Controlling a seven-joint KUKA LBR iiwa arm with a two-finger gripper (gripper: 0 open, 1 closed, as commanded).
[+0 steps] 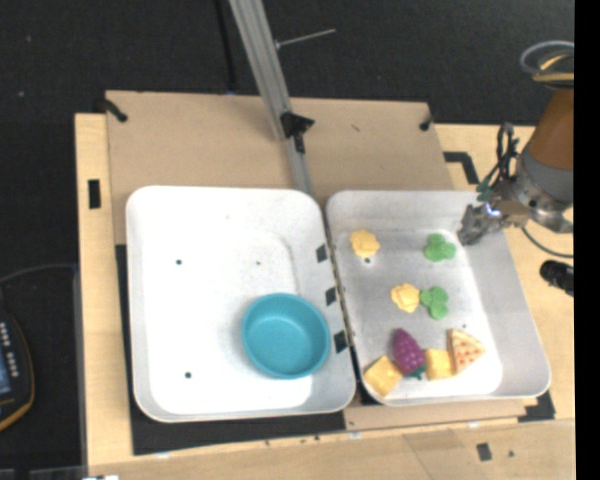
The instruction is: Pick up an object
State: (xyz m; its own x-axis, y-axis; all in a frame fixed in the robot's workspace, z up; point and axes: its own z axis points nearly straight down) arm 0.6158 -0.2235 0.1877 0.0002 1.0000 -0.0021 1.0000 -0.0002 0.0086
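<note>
The right bin [500,278] holds several small toy foods: two yellow pieces [365,244] [406,297], two green pieces [440,249] [436,301], purple grapes [408,351], a yellow cheese block [382,376], another yellow piece [438,364] and a pizza slice [466,349]. My gripper [473,226] hangs at the bin's upper right edge, just right of the upper green piece. Nothing shows between its fingers. The arm's orange band [552,133] is at the right edge.
A blue bowl [284,334] sits in the left bin [180,228], near its lower right. A grey metal pole [265,68] slants down from the top to the gap between the bins. A black handheld device [0,363] lies at the far left.
</note>
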